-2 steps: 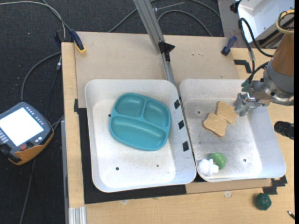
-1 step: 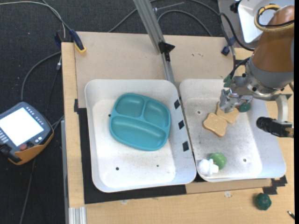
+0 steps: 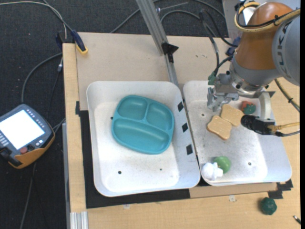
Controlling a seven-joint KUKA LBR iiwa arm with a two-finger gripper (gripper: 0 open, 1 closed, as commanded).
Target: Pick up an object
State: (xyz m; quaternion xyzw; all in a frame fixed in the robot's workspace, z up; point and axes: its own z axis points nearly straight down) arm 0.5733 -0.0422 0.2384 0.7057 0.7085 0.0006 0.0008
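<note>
Toast slices are lying in the right bin, right of frame centre: you are looking at two tan pieces overlapping, the lower one tilting toward the bin's middle. You are seeing the gripper hanging just above and left of the upper slice, its metal fingers pointing down at the bin floor; how wide they are standing is something you cannot tell from this angle, and nothing is showing between them. The arm is reaching in from the upper right. A small red and green piece is sitting just right of the toast. Near the bin's lower left corner a green and white toy is resting. In the left bin a teal divided plate is lying. A dark green ball is sitting on the bench at lower right.
</note>
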